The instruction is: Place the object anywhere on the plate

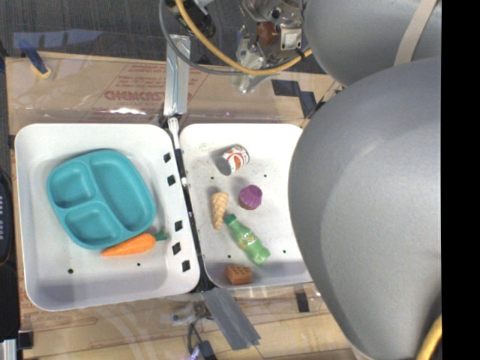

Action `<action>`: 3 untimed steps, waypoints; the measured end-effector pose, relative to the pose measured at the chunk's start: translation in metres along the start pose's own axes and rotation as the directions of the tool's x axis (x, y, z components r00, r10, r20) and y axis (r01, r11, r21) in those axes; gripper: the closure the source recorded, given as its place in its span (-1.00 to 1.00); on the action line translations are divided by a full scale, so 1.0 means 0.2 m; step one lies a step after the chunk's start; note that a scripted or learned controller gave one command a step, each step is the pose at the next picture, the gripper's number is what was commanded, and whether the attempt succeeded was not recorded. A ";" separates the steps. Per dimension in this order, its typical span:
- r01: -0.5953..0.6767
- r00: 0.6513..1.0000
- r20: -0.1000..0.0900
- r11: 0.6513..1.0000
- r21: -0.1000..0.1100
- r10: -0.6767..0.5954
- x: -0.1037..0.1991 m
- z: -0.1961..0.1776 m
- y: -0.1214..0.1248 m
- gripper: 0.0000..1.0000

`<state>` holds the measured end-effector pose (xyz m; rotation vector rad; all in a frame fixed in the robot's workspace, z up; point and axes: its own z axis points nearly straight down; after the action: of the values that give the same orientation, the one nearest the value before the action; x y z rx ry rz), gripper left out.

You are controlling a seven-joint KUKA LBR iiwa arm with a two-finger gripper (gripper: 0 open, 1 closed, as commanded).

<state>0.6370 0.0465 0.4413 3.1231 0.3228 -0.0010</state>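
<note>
Objects for picking lie in the right bin [196, 201]: a small red-and-white can [235, 157], a purple piece [250, 196], a toy cone [218, 209], a green bottle [247, 239] and a brown block [239, 274]. The teal divided plate [100, 196] sits in the left bin [30, 223], with a toy carrot [132, 246] touching its near edge. The gripper [251, 81] hangs above the bench behind the bins, carrying nothing visible; whether it is apart or together cannot be told. A good pick would likely target the can or purple piece, which stand apart from their neighbours, descending straight down.
</note>
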 end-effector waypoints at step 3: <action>0.016 1.000 0.015 1.000 0.005 -0.016 -0.07 0.54 0.22 1.00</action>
<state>0.6322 0.0009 0.3340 3.1231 0.3487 -0.0255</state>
